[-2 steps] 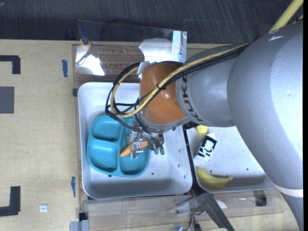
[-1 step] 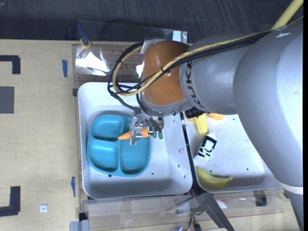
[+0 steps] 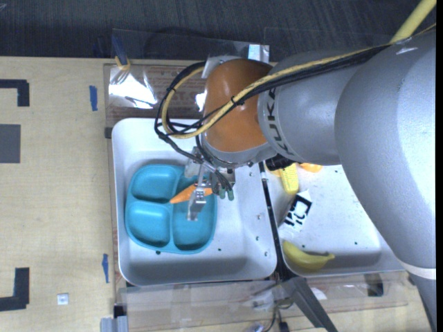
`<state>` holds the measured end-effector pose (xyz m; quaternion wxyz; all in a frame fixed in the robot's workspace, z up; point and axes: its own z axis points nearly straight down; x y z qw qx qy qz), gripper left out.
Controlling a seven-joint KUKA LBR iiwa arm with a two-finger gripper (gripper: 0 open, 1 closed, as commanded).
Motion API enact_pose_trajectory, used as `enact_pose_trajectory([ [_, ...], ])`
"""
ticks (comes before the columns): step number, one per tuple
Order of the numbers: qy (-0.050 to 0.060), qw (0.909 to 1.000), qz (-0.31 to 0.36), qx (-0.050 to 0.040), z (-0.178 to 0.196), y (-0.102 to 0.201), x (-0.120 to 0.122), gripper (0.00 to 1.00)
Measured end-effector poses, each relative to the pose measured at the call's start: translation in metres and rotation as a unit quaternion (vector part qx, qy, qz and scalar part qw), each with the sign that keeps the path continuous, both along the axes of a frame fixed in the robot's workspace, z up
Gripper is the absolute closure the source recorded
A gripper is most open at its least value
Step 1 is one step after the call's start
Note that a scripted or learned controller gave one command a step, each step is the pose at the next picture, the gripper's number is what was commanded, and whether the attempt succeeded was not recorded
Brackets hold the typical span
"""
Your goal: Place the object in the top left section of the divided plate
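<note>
A blue divided plate [image 3: 154,216] lies in the left white bin [image 3: 239,254], with two sections on its left and one long section on its right. My gripper [image 3: 201,194] hangs over the plate's upper right part, under the orange wrist band. A small orange carrot-like object [image 3: 181,196] sticks out leftward from between the fingers, which are shut on it. It hovers at the right edge of the top left section, over the ridge between sections. I cannot tell whether it touches the plate.
The right bin [image 3: 346,220] holds a banana [image 3: 306,256] at its front, a yellow piece [image 3: 289,179], a black-and-white card [image 3: 298,210] and an orange item [image 3: 311,167] half under the arm. The big grey arm [image 3: 374,116] covers that bin's far side. Cables [image 3: 173,113] loop above the left bin.
</note>
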<state>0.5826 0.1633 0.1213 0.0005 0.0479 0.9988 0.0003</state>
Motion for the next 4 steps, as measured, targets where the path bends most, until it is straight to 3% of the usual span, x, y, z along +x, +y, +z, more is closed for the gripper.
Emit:
enact_pose_trajectory([
  [1, -0.003, 0.9994, -0.035, 0.0001, 0.065, -0.051, 0.038, 0.0],
  [2, -0.005, 0.9959, -0.091, -0.0015, -0.015, 0.02, 0.0, 0.0],
  [3, -0.017, 0.9996, 0.02, 0.0063, -0.026, -0.026, -0.075, 0.0],
  [4, -0.003, 0.9998, -0.018, 0.0005, 0.073, -0.037, 0.036, 0.0],
])
